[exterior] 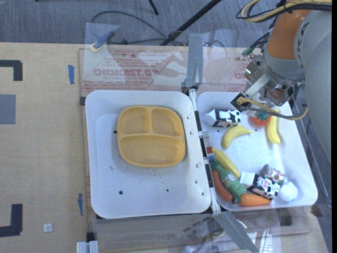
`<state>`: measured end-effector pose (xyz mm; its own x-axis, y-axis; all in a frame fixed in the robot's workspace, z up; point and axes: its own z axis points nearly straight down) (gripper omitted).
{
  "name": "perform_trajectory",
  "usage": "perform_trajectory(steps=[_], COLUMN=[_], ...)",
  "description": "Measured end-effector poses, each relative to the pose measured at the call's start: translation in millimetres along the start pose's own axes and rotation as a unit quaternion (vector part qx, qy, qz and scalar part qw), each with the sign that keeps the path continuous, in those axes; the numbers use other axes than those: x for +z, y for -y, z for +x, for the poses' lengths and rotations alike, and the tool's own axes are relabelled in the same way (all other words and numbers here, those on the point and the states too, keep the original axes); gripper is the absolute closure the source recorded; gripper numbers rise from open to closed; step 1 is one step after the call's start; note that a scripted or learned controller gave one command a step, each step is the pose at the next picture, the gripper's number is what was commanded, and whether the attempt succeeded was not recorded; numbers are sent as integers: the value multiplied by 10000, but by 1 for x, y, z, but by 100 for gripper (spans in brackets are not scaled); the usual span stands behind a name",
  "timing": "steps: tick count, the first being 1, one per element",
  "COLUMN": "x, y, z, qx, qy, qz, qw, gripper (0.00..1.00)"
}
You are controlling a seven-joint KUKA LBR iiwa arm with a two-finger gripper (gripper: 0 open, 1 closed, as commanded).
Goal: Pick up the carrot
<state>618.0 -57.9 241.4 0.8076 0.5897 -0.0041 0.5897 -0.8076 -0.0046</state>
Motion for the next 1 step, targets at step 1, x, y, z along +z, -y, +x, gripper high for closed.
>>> perform_trajectory(steps=[1], x=[-10], y=[1], z=[1], qx=[-19], qy=[9], qz=[2], qw=[10000], gripper=[100])
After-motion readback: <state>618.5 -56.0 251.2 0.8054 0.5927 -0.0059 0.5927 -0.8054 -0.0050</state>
